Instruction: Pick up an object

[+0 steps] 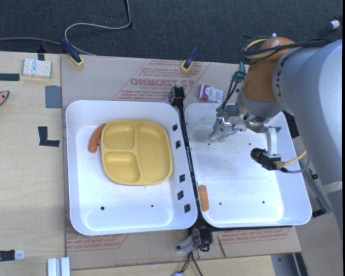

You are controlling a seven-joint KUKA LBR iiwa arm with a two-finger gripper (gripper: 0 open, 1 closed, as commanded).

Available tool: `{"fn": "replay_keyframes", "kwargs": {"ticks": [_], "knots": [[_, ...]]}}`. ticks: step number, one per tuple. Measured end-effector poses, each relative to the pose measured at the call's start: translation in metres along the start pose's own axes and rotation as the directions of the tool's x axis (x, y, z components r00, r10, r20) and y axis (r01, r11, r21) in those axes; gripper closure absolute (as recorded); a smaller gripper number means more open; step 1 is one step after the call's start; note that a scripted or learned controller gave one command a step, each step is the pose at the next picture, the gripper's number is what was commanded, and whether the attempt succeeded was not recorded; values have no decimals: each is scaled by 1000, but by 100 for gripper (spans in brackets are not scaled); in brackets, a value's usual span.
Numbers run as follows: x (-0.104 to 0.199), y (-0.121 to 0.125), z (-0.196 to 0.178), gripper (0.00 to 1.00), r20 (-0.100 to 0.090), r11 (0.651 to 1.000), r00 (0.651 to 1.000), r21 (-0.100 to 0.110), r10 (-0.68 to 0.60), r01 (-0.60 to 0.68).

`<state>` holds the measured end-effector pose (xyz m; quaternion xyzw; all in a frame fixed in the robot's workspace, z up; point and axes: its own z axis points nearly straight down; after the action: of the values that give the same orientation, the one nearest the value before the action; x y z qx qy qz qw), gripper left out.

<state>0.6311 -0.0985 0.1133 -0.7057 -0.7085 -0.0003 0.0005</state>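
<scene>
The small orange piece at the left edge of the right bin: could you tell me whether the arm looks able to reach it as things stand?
Probably yes. The orange piece lies bare against the right bin's left wall with nothing over it, and the gripper hangs over that same bin. The wall beside it may hinder a grasp.

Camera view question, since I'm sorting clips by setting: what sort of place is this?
Probably a robotics lab test bench. Two white bins sit on cardboard clamped to the bench, the arm's end effector hangs over the right bin, and toy items like a yellow divided plate serve as grasp objects.

floor [161, 10]: dark, possibly carpet, lying behind | bench [23, 154]: pale wood showing left | cardboard [155, 82]: lying under bins | cable [98, 25]: trailing across floor
</scene>
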Motion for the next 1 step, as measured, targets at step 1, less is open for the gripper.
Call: {"fn": "replay_keyframes", "kwargs": {"ticks": [1], "knots": [[1,0,-9,100,-2,1000,1000,1,-1,1]]}}
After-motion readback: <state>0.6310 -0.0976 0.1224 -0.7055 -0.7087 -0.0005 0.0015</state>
